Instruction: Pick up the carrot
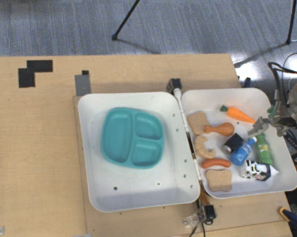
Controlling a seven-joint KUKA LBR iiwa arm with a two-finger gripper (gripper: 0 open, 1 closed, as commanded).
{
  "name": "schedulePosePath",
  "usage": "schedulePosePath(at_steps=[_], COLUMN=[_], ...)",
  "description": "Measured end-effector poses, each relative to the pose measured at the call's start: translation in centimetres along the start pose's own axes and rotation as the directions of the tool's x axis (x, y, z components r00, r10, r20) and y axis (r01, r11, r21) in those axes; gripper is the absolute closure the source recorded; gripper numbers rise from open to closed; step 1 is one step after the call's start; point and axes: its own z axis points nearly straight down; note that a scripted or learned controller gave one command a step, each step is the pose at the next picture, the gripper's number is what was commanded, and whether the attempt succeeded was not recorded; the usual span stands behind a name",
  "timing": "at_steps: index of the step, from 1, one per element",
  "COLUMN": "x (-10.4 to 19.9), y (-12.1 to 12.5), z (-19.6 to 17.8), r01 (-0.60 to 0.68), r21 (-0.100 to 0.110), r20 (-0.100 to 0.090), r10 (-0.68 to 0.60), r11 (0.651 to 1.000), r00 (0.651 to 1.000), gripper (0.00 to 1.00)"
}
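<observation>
The carrot (pixel 237 114) lies at the right bin's (pixel 282 184) twelve o'clock. The gripper (pixel 267 122), fingers spread and holding nothing, hovers at the carrot's four o'clock.

no readable text, labels, brands or numbers anywhere

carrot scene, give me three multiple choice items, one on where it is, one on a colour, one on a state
1. Where does the carrot lie?
A. on the plate
B. in the right bin, far side
C. on the bench

2. What colour is the plate?
A. teal
B. red
C. yellow

3. What is the carrot's state?
A. held in the jaws
B. standing upright
C. lying loose in the bin

Key: 1 B, it lies near the far wall of the right bin. 2 A, the divided plate in the left bin is teal. 3 C, it lies flat, apart from the gripper.
</observation>
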Motion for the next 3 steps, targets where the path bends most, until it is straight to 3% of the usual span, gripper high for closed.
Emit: schedulePosePath(at_steps=[1,2,3], x=[-1.0,0.9,1.1], y=[6.1,13.0,13.2], z=[9.9,11.0,9.2], r01=[-0.046,-0.245,-0.232], r21=[0.006,-0.006,-0.001], r20=[-0.003,0.003,0.000], r10=[0.046,0.245,0.232], r11=[0.999,0.970,0.973], r00=[0.999,0.970,0.973], gripper=[0.00,0.00,1.00])
